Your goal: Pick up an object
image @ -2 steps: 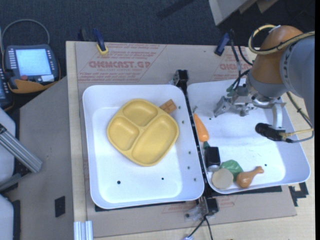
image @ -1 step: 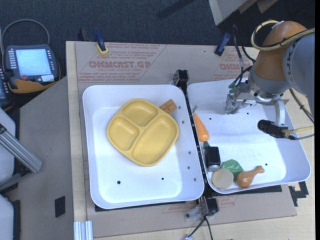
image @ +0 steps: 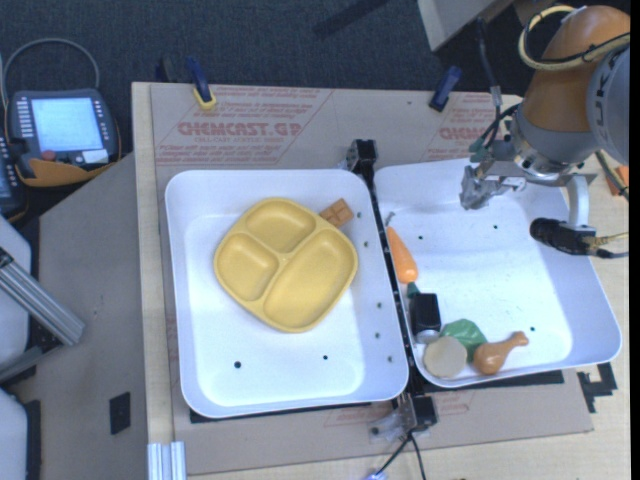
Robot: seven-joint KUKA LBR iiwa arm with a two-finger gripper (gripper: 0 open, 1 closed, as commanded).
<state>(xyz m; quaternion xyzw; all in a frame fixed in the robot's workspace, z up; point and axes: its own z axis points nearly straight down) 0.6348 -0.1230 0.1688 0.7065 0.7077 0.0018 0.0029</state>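
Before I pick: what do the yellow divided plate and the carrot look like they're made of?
The yellow divided plate looks like molded plastic: uniform colour, soft satin sheen, rounded compartment ridges. The carrot looks like a plastic toy, smooth and evenly orange, though rubber or foam can't be ruled out at this size.

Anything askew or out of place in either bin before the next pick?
Mostly tidy. The yellow divided plate sits skewed in the left bin, with a small brown block wedged at its far edge. The right bin's items crowd its near-left corner, the carrot along the divider.

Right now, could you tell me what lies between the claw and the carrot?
In the camera view, only bare white bin floor lies between the claw and the carrot.
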